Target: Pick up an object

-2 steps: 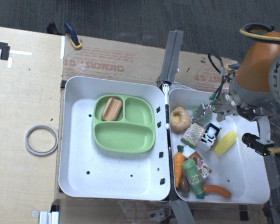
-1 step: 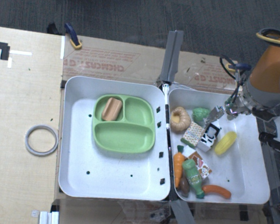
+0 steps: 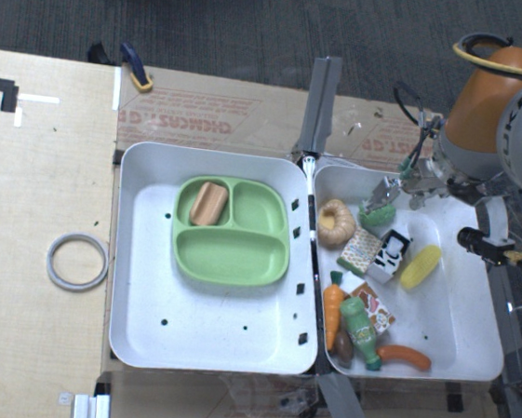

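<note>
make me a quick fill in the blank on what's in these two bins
1. The green divided plate sits in the ____ bin.
2. The bread-like piece lies in the plate's upper-____ compartment.
3. The doughnut lies in the ____ bin.
4. The corn cob is coloured ____.

Missing words: left; left; right; yellow

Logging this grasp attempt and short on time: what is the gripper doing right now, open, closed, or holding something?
Gripper: cannot be told; it sits low at the back of the right bin, right at a green toy.
</note>
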Action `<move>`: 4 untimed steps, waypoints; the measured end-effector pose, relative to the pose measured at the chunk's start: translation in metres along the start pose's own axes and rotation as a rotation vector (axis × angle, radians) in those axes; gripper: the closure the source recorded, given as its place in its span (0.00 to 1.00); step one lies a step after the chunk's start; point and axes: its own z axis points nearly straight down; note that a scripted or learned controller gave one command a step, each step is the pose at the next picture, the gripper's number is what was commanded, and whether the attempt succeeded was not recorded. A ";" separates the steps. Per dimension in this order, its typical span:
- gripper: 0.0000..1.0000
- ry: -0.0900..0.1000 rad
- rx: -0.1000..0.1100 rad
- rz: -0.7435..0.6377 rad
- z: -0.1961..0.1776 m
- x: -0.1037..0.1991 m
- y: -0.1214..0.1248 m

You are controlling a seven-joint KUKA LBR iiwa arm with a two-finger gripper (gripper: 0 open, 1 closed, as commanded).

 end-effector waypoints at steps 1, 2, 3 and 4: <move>1.00 -0.002 -0.001 -0.003 -0.010 0.000 0.001; 0.00 -0.002 -0.001 -0.002 -0.010 0.000 0.001; 0.00 0.000 -0.006 -0.010 0.040 0.025 -0.052; 0.00 0.000 0.000 -0.028 0.044 0.019 0.003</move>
